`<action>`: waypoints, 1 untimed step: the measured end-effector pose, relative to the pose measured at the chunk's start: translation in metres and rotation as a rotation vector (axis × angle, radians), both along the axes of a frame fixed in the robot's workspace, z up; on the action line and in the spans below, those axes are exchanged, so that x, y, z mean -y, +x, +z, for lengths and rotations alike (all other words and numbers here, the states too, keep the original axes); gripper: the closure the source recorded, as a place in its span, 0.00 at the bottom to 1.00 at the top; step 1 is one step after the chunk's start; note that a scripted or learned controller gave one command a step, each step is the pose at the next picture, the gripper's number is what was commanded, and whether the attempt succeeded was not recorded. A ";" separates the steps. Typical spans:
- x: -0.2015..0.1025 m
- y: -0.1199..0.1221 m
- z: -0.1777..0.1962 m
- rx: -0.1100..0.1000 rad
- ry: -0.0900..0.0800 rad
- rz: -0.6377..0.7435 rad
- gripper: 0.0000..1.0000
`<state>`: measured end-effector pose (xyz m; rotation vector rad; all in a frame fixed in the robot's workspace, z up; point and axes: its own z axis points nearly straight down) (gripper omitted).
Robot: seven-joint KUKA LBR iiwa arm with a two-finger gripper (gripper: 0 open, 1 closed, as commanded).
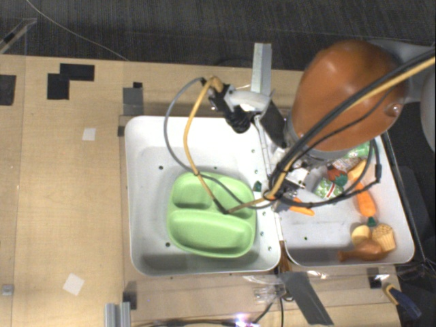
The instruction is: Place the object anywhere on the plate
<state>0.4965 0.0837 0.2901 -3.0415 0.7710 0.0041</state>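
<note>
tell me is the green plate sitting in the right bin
No, the green plate lies in the left bin, while the right bin holds the toy carrot and other small food items.

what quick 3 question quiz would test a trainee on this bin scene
1. True or false: the green plate lies in the left bin.
2. Which bin holds the carrot? A) left B) right
3. Fill in: the yellow cable loops over the ____ bin.

Key: 1 true; 2 B, the right bin; 3 left.
</note>
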 end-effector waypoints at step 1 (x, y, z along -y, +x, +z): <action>-0.035 0.009 0.062 0.003 0.001 0.295 1.00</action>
